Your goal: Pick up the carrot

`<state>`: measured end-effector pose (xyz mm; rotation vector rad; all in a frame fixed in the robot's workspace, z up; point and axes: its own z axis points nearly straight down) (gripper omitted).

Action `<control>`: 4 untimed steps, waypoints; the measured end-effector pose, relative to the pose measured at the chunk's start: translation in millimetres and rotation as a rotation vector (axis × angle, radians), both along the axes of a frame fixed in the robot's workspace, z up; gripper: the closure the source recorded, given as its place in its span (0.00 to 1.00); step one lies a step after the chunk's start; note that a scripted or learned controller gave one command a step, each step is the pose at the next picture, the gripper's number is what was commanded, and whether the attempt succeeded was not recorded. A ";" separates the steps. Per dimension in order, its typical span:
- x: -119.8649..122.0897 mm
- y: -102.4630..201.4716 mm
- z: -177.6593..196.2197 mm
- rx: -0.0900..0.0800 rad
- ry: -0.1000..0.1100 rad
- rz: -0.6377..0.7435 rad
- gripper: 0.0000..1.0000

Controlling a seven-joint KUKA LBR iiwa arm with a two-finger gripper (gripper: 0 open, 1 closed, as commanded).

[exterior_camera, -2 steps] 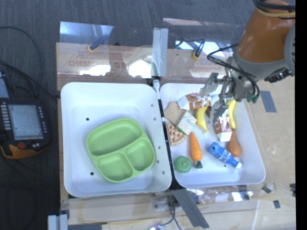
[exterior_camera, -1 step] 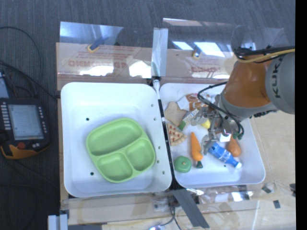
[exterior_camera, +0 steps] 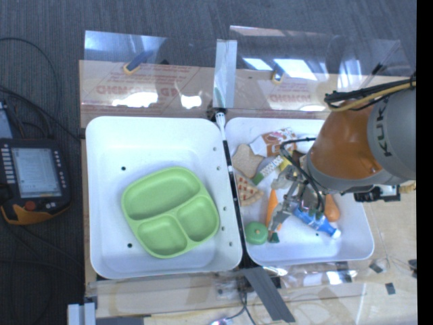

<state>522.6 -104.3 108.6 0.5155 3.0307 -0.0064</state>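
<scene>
Nearest the camera, two shallow white bins sit side by side with smooth, glossy walls: the left bin point(exterior_camera: 101, 181) and the right bin point(exterior_camera: 352, 249). One pale green plate point(exterior_camera: 170, 212) lies in the left bin, a rounded matte piece split into three compartments. In the right bin, close to the near rim, lies one small green disc point(exterior_camera: 256, 233), round and flat, and beside it a blue and white tube point(exterior_camera: 319, 223) lies slanted. The gripper point(exterior_camera: 283, 215) hangs over the middle of this bin, below the arm's orange band point(exterior_camera: 345, 151); whether its jaws are clenched or released cannot be told. One carrot point(exterior_camera: 270, 207), slim, orange and tapered, lies just left of the gripper, nearly upright in the view. A second orange piece point(exterior_camera: 332, 208) shows right of the gripper. Farther back lie a waffle-textured wedge point(exterior_camera: 247, 193), a tan slice point(exterior_camera: 245, 158) and a printed packet point(exterior_camera: 276, 141). Beyond the bins stand clear plastic panels point(exterior_camera: 284, 59).
</scene>
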 end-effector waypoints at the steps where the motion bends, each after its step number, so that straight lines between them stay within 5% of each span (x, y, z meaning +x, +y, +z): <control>1: 4.8 3.8 -0.8 -0.002 0.010 0.091 0.00; 2: 17.0 6.0 -3.3 0.002 0.038 0.152 0.00; 3: 15.3 7.5 -17.5 0.009 0.047 0.016 0.00; 4: -32.5 -6.0 -17.4 0.014 0.044 -0.075 0.00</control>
